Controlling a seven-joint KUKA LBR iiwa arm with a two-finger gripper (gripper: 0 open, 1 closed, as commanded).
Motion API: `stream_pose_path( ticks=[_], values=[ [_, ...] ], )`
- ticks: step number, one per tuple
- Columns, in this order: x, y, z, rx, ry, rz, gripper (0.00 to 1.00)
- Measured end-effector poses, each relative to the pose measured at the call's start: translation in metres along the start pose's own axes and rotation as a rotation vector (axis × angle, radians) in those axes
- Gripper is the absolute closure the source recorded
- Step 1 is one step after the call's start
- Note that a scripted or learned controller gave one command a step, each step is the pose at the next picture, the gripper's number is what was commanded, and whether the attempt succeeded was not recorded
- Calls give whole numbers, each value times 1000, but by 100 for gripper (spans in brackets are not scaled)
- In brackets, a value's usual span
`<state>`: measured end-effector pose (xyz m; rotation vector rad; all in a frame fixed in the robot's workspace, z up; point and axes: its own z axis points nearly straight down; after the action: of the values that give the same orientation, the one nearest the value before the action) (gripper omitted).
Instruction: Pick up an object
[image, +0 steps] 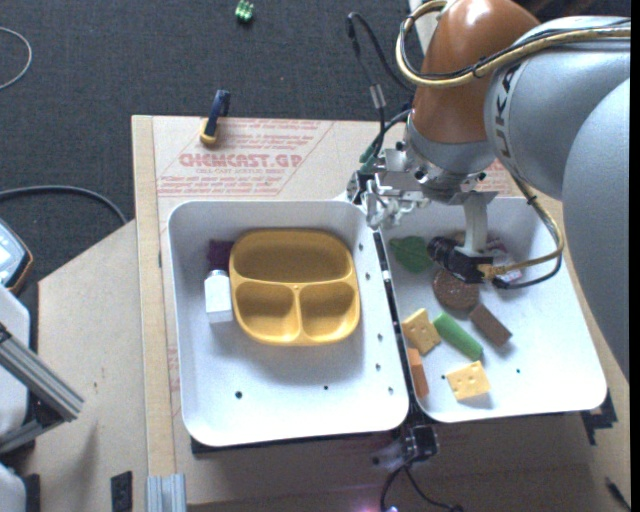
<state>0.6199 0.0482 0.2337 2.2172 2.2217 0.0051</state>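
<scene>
My gripper (381, 207) hangs over the far end of the wall between the two bins, at the right bin's (560, 385) back left corner. Just right of it lies a green leaf-shaped piece (407, 250). Further forward in that bin are a brown disc (457, 291), a brown block (490, 324), a green pickle-like piece (458, 335), two yellow cheese pieces (421, 330) (468, 381) and an orange stick (417, 371). I see nothing held in the gripper.
The left bin (200, 400) holds a yellow divided plate (295, 285), a small white bottle (218, 295) and a purple thing (220, 250) behind it. A blue and yellow tool (213, 118) lies on the board behind the bins.
</scene>
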Motion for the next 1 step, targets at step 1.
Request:
stream_pose_path(
  ticks=[1],
  values=[
    [-1, -4, 18, 8, 0, 2, 100]
  ],
)
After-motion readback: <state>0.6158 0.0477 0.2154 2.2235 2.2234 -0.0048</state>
